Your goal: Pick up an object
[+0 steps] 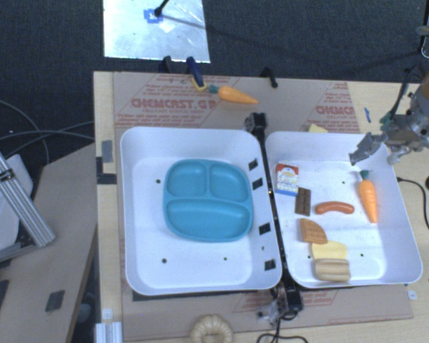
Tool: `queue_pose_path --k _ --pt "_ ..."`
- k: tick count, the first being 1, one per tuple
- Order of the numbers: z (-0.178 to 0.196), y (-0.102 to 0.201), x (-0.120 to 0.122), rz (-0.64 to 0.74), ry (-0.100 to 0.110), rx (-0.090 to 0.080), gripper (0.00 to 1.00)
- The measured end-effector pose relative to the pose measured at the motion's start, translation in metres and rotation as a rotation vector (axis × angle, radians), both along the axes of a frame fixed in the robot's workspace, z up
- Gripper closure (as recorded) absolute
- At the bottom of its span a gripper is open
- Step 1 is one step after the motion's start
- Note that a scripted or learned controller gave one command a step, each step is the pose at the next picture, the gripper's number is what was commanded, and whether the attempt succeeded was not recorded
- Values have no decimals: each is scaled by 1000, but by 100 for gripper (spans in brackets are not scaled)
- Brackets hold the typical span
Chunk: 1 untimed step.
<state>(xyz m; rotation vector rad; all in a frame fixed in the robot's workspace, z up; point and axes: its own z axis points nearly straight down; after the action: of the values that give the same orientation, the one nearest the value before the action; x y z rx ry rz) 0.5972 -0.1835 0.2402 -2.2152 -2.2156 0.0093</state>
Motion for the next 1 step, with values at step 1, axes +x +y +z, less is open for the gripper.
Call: queue_pose_path --k 1 --pt "7 1 2 3 -12 -2 0"
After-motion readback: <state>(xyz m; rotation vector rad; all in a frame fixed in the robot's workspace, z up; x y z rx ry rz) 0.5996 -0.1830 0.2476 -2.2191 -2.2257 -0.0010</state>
